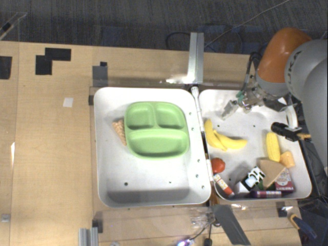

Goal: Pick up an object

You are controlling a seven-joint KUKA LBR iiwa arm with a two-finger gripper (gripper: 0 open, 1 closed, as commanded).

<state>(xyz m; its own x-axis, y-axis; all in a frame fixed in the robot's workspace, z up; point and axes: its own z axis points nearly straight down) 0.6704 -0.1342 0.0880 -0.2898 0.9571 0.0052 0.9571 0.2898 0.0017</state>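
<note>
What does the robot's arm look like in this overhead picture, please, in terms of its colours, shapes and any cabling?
The arm is bulky and rounded, with smooth grey casing and a broad orange band above the wrist. Below the band, dark cables run along a cluttered metal wrist section, which ends in a small silvery pincer over the right bin.

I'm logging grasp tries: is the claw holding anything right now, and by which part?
Nothing is held. The claw hangs over bare floor at the back of the right bin, apart from the banana and the corn cob.
</note>
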